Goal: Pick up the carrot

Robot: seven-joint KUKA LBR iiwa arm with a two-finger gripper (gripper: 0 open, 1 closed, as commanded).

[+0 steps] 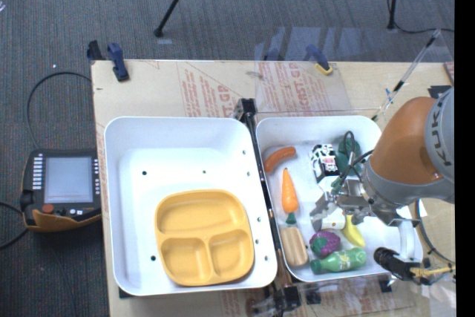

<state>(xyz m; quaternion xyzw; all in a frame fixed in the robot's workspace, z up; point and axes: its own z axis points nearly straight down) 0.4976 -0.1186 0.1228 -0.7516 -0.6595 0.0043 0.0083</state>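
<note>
The carrot (289, 193) lies just left of the end effector (332, 206); its state I cannot tell

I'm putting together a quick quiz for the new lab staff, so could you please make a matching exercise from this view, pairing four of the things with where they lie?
Things:
1. carrot
2. yellow divided plate
3. sausage
4. handheld control pad

Places:
A. on the floor, left of the bench
B. in the left bin
C. right bin, near its far left corner
D. right bin, left side, just in front of the sausage

Pairs: 1-D, 2-B, 3-C, 4-A
</note>
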